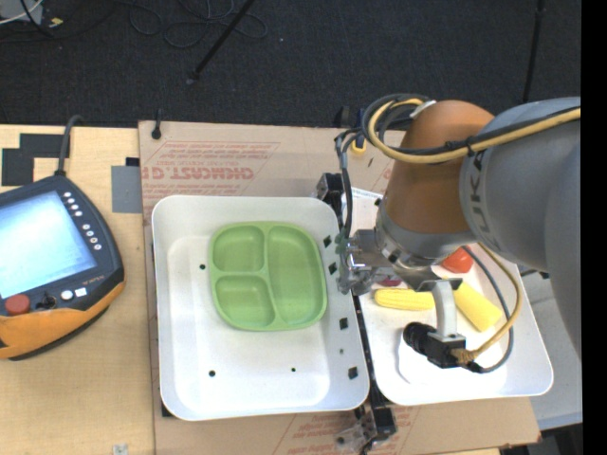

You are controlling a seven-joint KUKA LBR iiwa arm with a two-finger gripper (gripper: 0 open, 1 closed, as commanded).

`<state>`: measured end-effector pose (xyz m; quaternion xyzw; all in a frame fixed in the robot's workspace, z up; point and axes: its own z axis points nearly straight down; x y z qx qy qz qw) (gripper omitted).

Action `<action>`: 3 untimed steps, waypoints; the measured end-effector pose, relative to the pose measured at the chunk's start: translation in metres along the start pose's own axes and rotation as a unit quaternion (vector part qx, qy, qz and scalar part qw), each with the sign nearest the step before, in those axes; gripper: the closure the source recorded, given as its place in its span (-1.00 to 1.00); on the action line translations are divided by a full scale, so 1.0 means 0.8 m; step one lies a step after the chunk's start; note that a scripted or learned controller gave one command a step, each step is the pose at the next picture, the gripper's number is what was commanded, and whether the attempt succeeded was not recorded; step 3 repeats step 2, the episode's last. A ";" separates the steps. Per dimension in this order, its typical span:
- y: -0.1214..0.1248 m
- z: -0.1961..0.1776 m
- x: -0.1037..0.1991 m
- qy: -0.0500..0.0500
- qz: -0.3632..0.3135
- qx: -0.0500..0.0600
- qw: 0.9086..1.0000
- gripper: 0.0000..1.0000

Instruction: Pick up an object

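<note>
Bench-top white bin (517, 373) is holding yellow pieces (403, 300), possibly corn; the gripper (365, 271) is hanging over its edge, grip state impossible to tell.

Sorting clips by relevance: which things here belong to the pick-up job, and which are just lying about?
Job: right bin, yellow corn-like piece, yellow block, red piece; left bin, green divided plate.
Lying about: teach pendant, cardboard sheet under the bins, floor cables.
</note>
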<state>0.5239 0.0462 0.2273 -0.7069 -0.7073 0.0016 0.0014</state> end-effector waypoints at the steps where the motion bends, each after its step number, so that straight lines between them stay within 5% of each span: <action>1: 0.017 -0.007 0.009 0.000 0.000 -0.001 1.000 1.00; 3: 0.011 -0.012 0.005 0.000 0.000 0.000 1.000 1.00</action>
